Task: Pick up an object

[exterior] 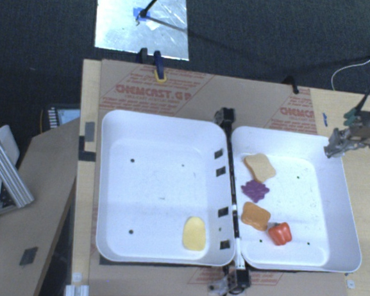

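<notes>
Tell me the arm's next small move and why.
Probably swing the gripper left and down over the right bin. It sits at that bin's upper right edge with nothing between its fingers, while the toast piece, purple piece, orange piece and red pepper lie along its left side.

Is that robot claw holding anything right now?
No. The gripper hangs over the right bin's far right rim, with nothing between its fingers. All the toys lie in the bins.
</notes>
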Robot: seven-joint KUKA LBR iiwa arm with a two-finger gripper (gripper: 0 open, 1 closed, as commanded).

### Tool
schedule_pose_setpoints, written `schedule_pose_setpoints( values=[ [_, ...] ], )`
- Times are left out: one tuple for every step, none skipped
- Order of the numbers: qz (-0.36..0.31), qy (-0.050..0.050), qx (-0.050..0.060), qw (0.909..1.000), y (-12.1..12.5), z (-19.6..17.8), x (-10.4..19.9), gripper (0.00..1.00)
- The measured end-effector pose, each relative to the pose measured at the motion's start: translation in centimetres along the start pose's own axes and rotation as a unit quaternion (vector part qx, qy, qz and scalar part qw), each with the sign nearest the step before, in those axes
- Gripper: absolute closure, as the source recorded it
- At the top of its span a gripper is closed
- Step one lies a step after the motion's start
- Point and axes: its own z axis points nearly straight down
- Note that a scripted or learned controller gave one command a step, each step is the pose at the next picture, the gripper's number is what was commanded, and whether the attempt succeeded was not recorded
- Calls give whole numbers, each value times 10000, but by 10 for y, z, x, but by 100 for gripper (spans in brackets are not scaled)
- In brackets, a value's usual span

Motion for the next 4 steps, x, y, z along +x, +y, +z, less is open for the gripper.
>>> schedule_pose_setpoints(
  values=[
    [2, 13, 37, 10000, 44, -14, 49, 100],
    [55, 19, 97, 9999, -27, 46, 44, 100],
    [6, 12, 30, 10000, -4, -25, 97, 100],
    [9, 23, 59, 10000, -68, -39, 135, 100]
  ],
)
